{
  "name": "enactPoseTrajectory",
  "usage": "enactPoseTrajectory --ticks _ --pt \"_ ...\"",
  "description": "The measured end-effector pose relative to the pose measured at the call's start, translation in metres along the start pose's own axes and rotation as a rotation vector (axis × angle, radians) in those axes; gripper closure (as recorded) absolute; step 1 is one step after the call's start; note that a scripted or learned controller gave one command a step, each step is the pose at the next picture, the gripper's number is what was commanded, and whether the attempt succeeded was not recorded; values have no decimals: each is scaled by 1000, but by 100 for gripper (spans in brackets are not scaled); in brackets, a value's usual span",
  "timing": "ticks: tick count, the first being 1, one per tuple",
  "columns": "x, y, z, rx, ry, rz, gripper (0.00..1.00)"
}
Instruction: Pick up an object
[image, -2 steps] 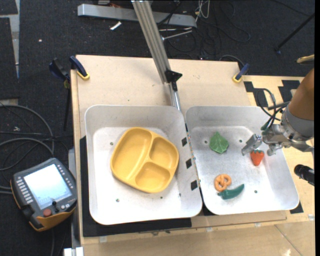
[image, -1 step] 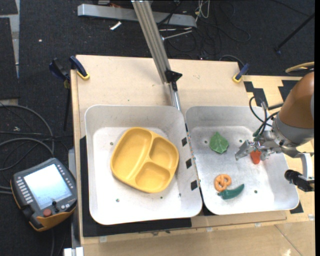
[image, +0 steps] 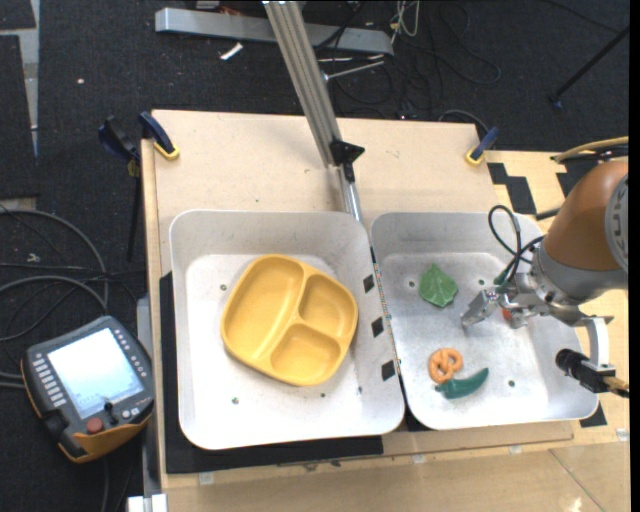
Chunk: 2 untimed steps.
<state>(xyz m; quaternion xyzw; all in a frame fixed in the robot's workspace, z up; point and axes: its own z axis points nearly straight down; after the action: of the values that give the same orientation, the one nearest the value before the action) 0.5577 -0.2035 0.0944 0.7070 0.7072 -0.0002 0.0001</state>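
Observation:
In the right bin (image: 560, 405) lie a green leaf-shaped piece (image: 438, 285), an orange pretzel (image: 446, 362) and a dark green pepper-like piece (image: 463, 384) touching the pretzel's lower side. My gripper (image: 482, 308) hangs over the bin's middle, right of the leaf and above the pretzel. Its fingers point left, and nothing shows between them. The grey arm with its orange band (image: 590, 225) reaches in from the right.
The left bin (image: 200, 400) holds a yellow divided plate (image: 290, 320). A slanted metal pole (image: 315, 95) crosses the bench from the top to the gap between the bins. A teach pendant (image: 85, 385) lies off the bench at lower left.

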Motion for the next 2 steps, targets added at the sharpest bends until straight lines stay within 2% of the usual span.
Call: enactPoseTrajectory --ticks 1,2 --pt "0 1 -12 -3 -1 -1 100" --pt "8 0 -58 -5 -1 -3 100"
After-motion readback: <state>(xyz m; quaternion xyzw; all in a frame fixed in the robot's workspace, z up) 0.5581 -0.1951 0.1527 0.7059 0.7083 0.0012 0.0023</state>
